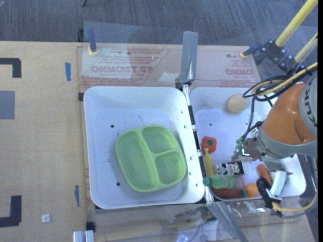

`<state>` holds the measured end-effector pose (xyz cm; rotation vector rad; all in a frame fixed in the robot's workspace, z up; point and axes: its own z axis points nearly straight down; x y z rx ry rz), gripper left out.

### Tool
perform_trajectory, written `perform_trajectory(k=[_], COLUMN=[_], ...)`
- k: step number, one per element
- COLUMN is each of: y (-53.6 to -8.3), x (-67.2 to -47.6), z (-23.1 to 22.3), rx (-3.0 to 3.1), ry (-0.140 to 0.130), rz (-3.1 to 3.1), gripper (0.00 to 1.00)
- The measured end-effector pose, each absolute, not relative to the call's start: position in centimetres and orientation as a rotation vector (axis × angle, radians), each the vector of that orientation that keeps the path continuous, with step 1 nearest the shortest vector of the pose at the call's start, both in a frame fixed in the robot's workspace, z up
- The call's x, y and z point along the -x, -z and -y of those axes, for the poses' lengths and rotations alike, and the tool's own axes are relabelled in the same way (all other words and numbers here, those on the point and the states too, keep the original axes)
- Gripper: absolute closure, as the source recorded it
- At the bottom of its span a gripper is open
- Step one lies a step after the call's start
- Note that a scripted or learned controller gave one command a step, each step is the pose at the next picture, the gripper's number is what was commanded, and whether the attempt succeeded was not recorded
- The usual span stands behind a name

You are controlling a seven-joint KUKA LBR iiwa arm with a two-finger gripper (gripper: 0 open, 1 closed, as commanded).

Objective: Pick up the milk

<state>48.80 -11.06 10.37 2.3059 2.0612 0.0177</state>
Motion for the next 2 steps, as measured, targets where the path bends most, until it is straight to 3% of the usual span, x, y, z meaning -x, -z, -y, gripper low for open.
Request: perform_trajectory(k=[1, 2], y=[-18.4, -19.8], x=[-50.6, -47.8], z=[3.9, 2.0], rx=[-1.849, -1.465], ry=[0.001, 0.002], rz=[-2.540, -2.784], gripper=[1.00, 1.00])
